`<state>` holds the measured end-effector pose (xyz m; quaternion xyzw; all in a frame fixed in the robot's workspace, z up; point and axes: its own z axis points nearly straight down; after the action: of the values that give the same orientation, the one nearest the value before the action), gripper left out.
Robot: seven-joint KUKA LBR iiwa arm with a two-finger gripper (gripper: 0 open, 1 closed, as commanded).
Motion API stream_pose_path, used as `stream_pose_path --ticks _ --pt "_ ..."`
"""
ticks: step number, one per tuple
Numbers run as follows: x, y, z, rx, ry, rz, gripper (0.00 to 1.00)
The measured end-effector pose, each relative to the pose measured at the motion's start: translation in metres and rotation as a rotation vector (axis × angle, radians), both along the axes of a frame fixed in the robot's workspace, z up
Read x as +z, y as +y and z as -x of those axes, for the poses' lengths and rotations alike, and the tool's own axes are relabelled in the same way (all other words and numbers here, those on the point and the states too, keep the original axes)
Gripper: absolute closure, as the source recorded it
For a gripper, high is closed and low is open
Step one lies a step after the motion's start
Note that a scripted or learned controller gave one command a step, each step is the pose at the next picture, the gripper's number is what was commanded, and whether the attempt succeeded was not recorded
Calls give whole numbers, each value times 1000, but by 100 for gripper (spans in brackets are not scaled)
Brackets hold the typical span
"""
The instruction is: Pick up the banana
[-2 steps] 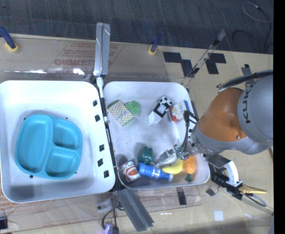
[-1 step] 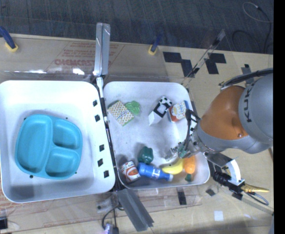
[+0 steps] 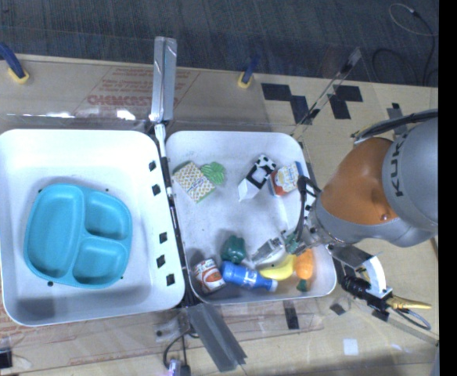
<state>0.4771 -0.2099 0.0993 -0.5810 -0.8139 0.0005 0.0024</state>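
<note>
The near edge of the right bin [image 3: 213, 143] is where most of the stuff sits. Along it there's a small can [image 3: 209, 275] near the divider, a blue bottle [image 3: 248, 276] lying flat next to it, then the banana [image 3: 278, 269], then an orange carrot-looking thing [image 3: 304, 265] in the near right corner. A dark green thing [image 3: 233, 249] sits just behind the bottle. The gripper [image 3: 269, 249] is right over the banana's back edge, touching or nearly touching it; can't tell if it's clamped or loose, it's too blurry. Farther back in that bin: a checkered green packet [image 3: 193, 181] with a green lump [image 3: 212, 173] beside it, a black and white cube [image 3: 260, 169], and a small white and red pack [image 3: 286, 180]. The left bin [image 3: 9, 163] has a blue divided tray [image 3: 78, 233].
</note>
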Motion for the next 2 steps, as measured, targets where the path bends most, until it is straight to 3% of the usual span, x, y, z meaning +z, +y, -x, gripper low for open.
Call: stream_pose_path --ticks 1,2 --pt "-8 1 0 115 -1 -1 0" --pt "1 0 0 120 1 -2 100"
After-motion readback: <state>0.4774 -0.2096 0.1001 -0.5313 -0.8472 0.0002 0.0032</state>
